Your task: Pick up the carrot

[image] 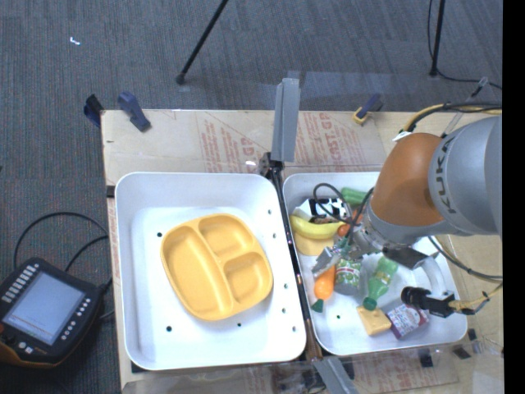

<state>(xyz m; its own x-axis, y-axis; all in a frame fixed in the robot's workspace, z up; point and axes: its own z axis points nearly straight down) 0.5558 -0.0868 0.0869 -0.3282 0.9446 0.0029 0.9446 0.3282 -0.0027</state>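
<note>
The carrot (325,285) lies in the right bin (340,343), just below and left of the tool (340,253). Its long axis runs on a slant, the fat orange end up toward the tool and the green tip down toward the bin's near-left corner. Whether the tool is apart or together cannot be told. A green bottle (379,279) lies right of the tool, a banana (312,226) beyond it.

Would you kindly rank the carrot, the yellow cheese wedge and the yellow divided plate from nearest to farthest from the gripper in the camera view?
1. Carrot, just below-left of the gripper, right bin.
2. Yellow cheese wedge, lower right, same bin.
3. Yellow divided plate, left bin.
</note>
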